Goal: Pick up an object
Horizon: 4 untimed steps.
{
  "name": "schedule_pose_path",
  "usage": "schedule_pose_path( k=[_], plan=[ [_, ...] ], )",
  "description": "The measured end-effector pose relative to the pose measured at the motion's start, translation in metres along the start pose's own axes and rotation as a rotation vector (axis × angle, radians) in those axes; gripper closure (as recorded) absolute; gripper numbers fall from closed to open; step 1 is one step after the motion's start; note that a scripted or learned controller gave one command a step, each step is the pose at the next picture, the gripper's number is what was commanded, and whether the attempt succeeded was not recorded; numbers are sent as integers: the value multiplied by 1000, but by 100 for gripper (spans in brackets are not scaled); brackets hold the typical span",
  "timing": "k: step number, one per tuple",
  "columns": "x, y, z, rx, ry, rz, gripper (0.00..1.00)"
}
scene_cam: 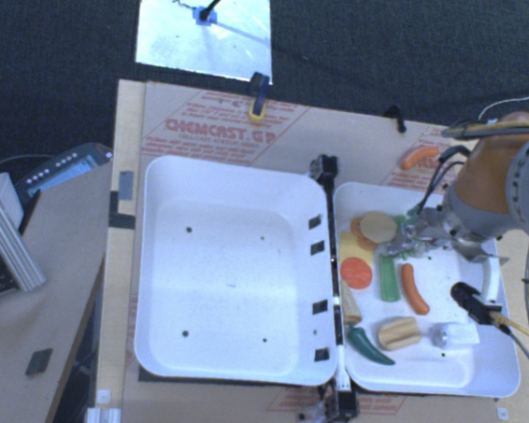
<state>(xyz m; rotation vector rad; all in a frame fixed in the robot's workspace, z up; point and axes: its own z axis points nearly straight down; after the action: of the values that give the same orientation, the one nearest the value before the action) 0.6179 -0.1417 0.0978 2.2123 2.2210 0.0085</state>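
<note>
Toy food (387, 277) partly under end effector (411, 233)

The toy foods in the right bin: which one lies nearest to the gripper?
The tan round slice, at the bin's far edge beside the gripper. The red slice and green pepper lie nearer the camera.

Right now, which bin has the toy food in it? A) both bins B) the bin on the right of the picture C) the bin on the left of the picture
B: the shallow white bin on the right holds the round red tomato slice, the straight green stick, the orange sausage and the dark green chilli pepper.
</note>
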Motion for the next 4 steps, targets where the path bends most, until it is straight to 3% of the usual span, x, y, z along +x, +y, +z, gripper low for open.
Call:
schedule_pose_path(
  k=[1, 2, 4],
  plan=[
    [42, 11, 13, 7, 0, -3, 100],
    [45, -46, 12, 6, 1, 4, 100],
    [45, -42, -10, 1, 0, 1, 100]
  ],
)
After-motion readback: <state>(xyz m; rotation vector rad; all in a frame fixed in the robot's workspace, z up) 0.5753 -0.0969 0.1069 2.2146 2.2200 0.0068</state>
